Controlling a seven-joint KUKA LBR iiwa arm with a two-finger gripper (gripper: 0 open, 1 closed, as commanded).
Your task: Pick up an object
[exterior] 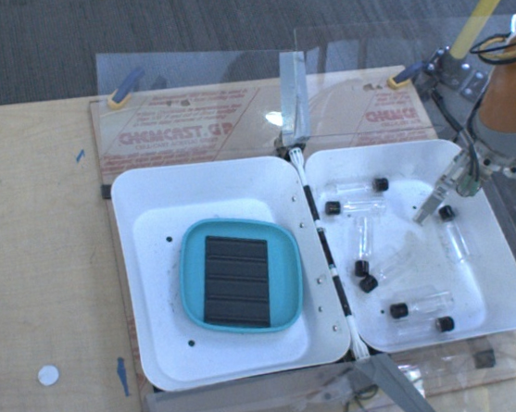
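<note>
Camera view: end effector [431,207] seemingly tilted.

One fixed camera looks down aslant, seemingly mid-range, on both bins [143,261].

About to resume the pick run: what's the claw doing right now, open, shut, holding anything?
Claw: over the right bin, among the clear vials; open or shut cannot be told, and nothing is seen held.

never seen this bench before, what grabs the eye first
The teal tray with a dark ribbed block sits in the left bin. In the right bin lie scattered clear vials with black caps, and the hand reaches in from the right above them.
</note>
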